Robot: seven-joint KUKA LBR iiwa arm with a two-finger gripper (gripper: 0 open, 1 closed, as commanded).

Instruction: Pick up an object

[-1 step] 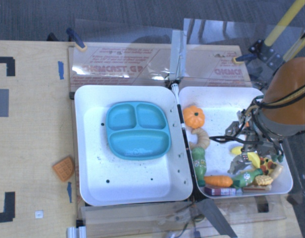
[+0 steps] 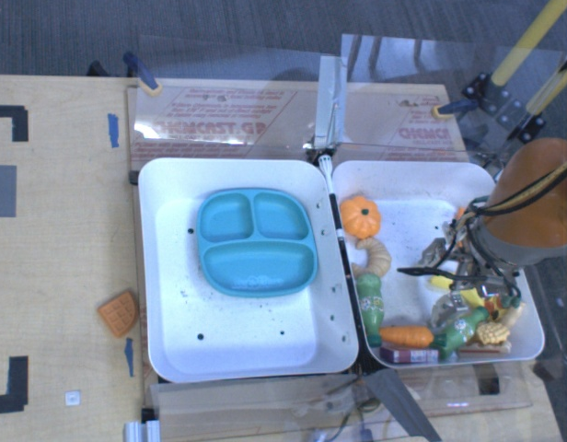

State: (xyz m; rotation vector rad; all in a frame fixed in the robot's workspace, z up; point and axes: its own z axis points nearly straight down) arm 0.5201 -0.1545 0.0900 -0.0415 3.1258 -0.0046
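I see a smooth, matt blue plastic plate (image 2: 256, 244) in a glossy white plastic bin (image 2: 164, 274) (specks on it), a shiny orange pumpkin (image 2: 361, 217), and a matt wood bench (image 2: 53, 265).

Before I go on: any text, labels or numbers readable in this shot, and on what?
Left clear panel behind the bins: red print, too blurred to read.
Right clear panel: red print, also too blurred.
Label on the item at the right bin's front edge: too small to read.
Nothing else carries text.
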